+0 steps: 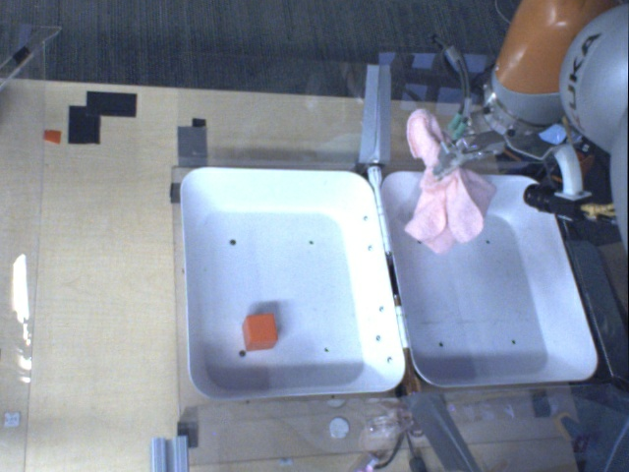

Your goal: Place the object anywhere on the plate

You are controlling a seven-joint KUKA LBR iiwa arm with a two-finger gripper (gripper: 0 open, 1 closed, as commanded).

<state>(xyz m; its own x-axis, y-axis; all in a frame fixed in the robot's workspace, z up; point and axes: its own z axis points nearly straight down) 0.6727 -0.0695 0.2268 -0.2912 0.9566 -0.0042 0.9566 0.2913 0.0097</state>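
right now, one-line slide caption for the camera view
Robot hand lifts a pink cloth over the right bin; an orange block sits in the left bin.

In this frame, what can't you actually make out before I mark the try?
- Gripper: its fingertips are buried in the pink cloth, so the grip itself is hidden.
- Arm: cut off by the camera view's top and right edges.
- Orange block in the left bin: too small to show detail.
- Right bin: the patch under the hanging cloth is covered.
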